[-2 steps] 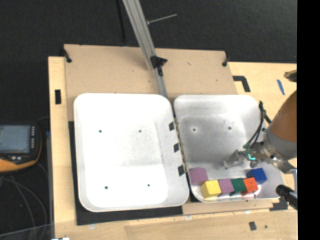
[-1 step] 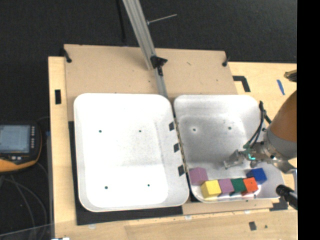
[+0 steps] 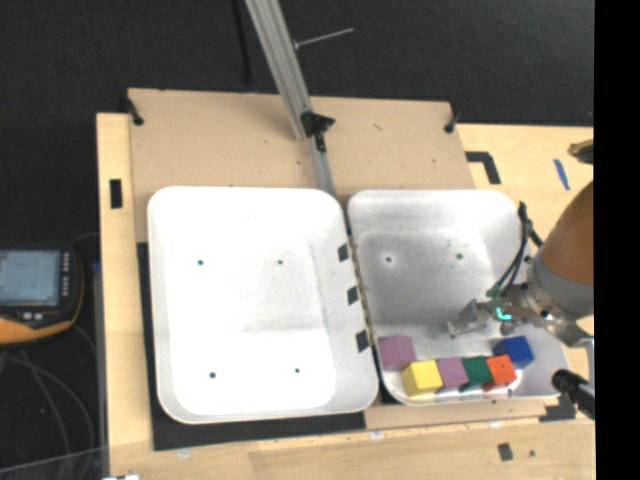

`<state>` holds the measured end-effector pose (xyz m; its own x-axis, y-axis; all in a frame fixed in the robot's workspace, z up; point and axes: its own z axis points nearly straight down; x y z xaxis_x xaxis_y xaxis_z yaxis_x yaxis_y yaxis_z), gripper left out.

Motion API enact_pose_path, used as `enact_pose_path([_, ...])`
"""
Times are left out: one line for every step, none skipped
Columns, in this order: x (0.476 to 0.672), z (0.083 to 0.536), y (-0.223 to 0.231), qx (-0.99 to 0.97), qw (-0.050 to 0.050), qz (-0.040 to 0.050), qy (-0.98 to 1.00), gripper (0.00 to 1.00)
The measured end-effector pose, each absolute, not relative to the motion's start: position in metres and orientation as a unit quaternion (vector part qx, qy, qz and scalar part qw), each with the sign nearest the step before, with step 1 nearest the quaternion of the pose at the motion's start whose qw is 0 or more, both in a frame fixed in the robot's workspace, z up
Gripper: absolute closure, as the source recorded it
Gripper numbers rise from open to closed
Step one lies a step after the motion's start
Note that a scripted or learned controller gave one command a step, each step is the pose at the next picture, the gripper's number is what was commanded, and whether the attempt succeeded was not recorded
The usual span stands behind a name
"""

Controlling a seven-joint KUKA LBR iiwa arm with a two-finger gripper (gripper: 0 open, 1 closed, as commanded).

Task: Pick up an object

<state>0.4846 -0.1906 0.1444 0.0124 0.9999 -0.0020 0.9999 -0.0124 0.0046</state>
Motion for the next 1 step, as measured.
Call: enact_pose_path([0.4846,0.1443,-0.1906,0.712,0.002,0.0009,0.702,0.0])
